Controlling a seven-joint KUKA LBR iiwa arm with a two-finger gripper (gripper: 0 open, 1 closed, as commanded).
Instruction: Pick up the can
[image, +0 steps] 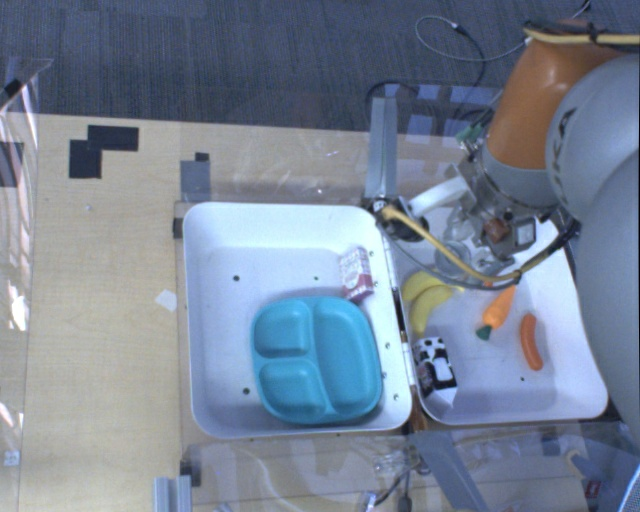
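My arm (590, 130): grey with an orange band, reaching in from the right and hanging over the upper part of the right bin.
Left bin (215, 300): white and shallow, holding the tray and the can.
Right bin (570, 385): white, partly covered by my arm, holding the fruit, the vegetables and a small box.
Tray (315, 358): blue, with three compartments, lying flat in the lower middle of the left bin.
My gripper (480, 240): low over the upper part of the right bin, amid a yellow cable; I cannot tell how it is set.
Banana (428, 298): yellow, in the right bin near its left wall.
Can (355, 274): small, tipped against the right wall of the left bin, just above the tray's upper right corner, well apart from my gripper.
Carrot (497, 312): orange with a green end, just below my gripper.
Sausage (531, 342): orange-red, to the right of the carrot.
Box (434, 362): black and white, at the right bin's lower left.
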